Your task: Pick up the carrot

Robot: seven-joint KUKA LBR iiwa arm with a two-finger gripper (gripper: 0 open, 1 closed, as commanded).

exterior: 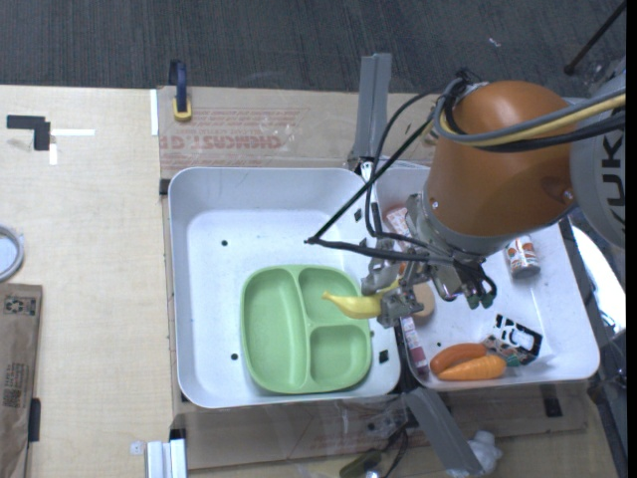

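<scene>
**When going for the carrot, get clear of the banana first**

Judging from where the hand (396, 302) hangs, wrong neighbourhood: low over the wall between the two white bins, just beside the banana (350, 305) that lies on the right edge of the green divided plate (284, 342) in the left bin (189, 267). Can't tell whether spread or pressed together, too much cable and wrist clutter in front. Can't tell whether touching the banana either.

Carrot (476, 368) spotted in the right bin (577, 357), down at the near wall, lying flat and roughly crosswise. Worth noting the neighbours: a redder orange piece (456, 353) snug against its far side, and a black-and-white thing (518, 335) just beside its right end. Small can (522, 257) further back, well apart, no bother.

So, for a clean pick:

- Lift straight up first, so as not to drag the banana or clip the bin wall.
- Swing right and toward the near edge, stopping above the middle of the carrot.
- Turn the wrist to close across the carrot, not along it.
- Open wide before dropping, then come down straight.
- Aim a touch toward the near side, probably, to avoid grabbing the redder piece too.
- Watch the near bin wall, not much room there.
</scene>
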